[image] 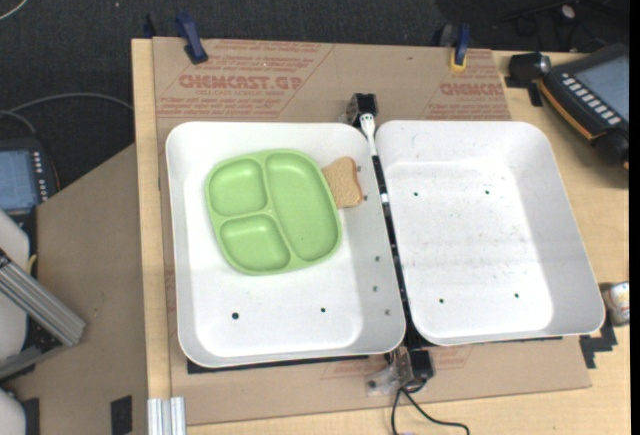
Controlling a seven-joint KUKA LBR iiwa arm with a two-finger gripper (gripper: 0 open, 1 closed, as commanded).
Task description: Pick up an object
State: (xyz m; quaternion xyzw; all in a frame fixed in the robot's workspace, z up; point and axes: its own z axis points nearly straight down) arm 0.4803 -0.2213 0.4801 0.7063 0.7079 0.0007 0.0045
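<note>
Dark carpet all round, with a cardboard-topped worktop [300, 73] carrying two shallow white plastic bins side by side. Left bin [200, 323]: a light green, three-compartment plastic tray [272, 211] lying flat towards the far-left corner. Touching the tray's right rim, a small tan cracker-like square [344, 182], close to the wall shared with the right bin [480, 223]. Claw state: cannot tell.

Likely trouble: the tan square sits wedged between tray rim and bin wall, so a descent there risks striking either edge or nudging the piece aside. Tray itself broad and low-rimmed, probably hard to pinch except at the rim; a flat closure over the middle would likely slip off.

Open room: near half of the left bin, and plenty of bare floor across the right bin for approach from that side.
</note>
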